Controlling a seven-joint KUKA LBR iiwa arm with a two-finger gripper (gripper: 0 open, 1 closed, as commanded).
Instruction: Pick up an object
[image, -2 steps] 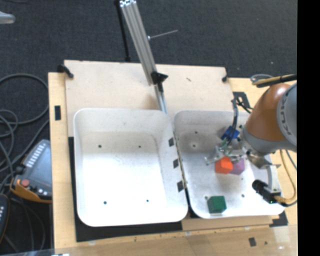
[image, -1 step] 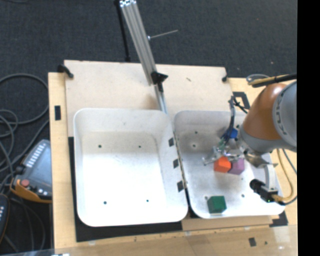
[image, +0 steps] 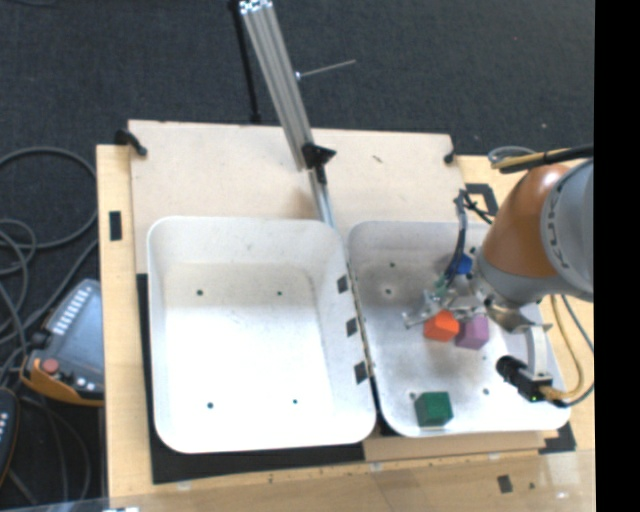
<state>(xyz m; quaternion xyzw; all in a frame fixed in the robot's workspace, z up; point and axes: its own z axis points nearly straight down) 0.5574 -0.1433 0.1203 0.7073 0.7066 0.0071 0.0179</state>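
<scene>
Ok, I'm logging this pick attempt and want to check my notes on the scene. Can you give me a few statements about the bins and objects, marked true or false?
1. The green block lies in the right bin. True.
2. The orange block sits in the left bin. False: it is in the right bin, beside the purple block.
3. The hand is over the right bin, close by the orange block. True.
4. The green block touches the orange block. False: it lies apart, nearer the bin's front edge.
5. The purple block is on the side of the orange block facing the left bin. False: it is on the far side.
</scene>
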